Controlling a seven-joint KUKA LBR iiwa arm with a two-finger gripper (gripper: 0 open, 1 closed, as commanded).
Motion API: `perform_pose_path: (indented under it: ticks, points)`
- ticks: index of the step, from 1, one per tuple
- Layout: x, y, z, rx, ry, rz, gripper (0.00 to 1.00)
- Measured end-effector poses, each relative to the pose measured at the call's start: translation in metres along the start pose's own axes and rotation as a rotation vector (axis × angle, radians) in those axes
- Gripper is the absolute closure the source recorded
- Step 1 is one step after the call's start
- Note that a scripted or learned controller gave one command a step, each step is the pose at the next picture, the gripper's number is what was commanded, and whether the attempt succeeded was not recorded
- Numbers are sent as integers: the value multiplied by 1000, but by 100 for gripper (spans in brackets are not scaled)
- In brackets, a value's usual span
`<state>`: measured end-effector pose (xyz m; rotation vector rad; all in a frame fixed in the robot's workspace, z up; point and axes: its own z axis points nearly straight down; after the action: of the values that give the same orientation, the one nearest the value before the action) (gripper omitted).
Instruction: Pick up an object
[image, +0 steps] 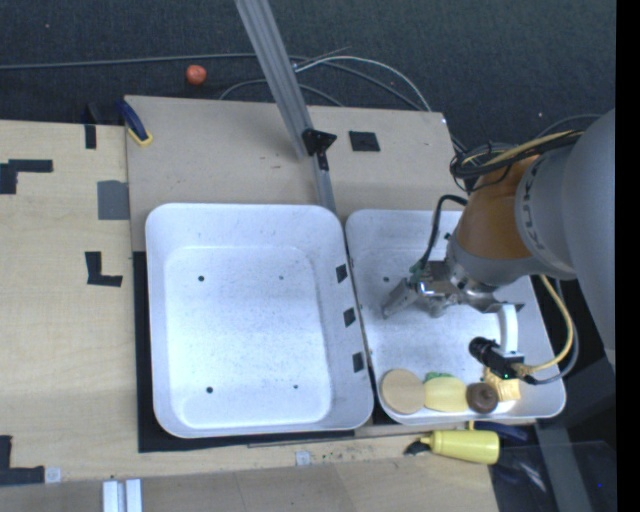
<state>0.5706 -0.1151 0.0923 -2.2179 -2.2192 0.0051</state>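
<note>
Objects crowding right bin's near edge

robot lab | taped bench | white bins | loose cables

Grey arm, orange band, black and yellow cables

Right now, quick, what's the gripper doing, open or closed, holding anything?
Gripper: jaws open, nothing between them, above the bare floor of the right shallow white bin.
</note>
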Motion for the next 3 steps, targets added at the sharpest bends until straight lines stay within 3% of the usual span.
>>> perform_pose_path:
  ticks: [1, 3]
  points:
    - [0, 1, -12, -4, -1, -1, 100]
    - [6, -9, -125, -9, -1, 0, 100]
